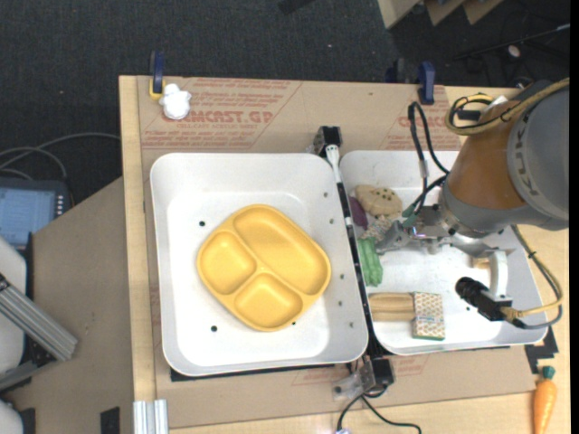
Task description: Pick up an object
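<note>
Over the right bin (452,337), at its left wall, I reach in low with my jaws (391,235) near a green strip (370,262) and a tan spotted piece (378,201); whether they are released or clenched, I cannot tell. Nothing visible sits between them. A wooden block (392,306) and a patterned sponge (429,316) lie toward the front wall, just beside each other. Crowded along that wall, the pieces probably leave little room for a clean grip. A yellow divided plate (262,266) rests mid left bin (172,242).
</note>
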`<state>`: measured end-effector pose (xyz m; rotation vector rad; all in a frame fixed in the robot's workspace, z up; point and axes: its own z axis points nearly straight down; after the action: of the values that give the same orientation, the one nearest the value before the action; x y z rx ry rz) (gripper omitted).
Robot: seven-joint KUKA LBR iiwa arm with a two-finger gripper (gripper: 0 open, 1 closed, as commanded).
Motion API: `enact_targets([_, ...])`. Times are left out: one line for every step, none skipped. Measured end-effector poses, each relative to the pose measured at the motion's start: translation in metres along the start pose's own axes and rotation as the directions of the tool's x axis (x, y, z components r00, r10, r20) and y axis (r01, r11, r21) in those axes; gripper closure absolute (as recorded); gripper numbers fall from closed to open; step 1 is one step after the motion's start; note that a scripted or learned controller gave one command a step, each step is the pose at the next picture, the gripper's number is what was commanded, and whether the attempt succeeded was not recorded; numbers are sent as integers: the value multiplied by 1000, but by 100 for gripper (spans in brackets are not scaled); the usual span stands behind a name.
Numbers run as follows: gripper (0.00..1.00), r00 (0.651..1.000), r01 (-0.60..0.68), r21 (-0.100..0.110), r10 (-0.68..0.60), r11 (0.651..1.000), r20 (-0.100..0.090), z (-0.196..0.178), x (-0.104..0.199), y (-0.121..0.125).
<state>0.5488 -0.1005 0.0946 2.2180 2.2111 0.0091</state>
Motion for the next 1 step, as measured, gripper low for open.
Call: enact_targets([0,1000,9,-4,-9,1000,0,-95,29,94])
